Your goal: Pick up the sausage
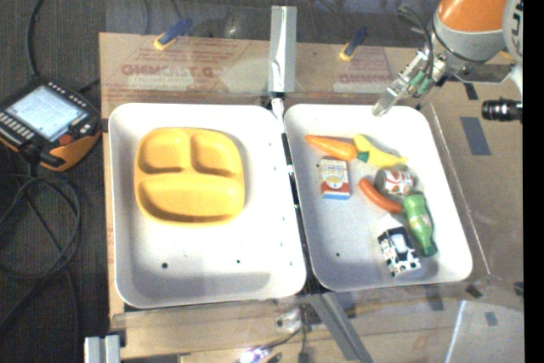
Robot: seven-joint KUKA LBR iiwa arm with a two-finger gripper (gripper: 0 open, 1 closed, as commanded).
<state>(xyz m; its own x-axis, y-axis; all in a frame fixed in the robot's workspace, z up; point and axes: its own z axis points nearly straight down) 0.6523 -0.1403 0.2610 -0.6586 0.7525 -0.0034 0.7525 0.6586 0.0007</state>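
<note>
1. two white bins side by side on the desk [115, 64]; left bin [119, 268] carrying a yellow divided tray [191, 174], right bin [340, 268] carrying the small items.
2. sausage [380, 196] lying in the right bin, reddish-orange, slanted, just beside the small round can [396, 180] and touching or nearly touching the green bottle [419, 224]; carrot [331, 146] and a yellow piece [376, 151] further back, small carton [335, 179] to the left, dark-and-white packet [399, 251] near the front.
3. pincer [384, 106] hanging over the far rim of the right bin, well apart from the sausage, nothing between its tips; open or closed cannot be told from this angle.
4. judged progress: early, nothing lifted, approach, descent, grasp and raise all left to do.
5. faint reddish lettering on the cardboard behind the bins, too washed out to read; labels on the carton and can too small to make out.
</note>
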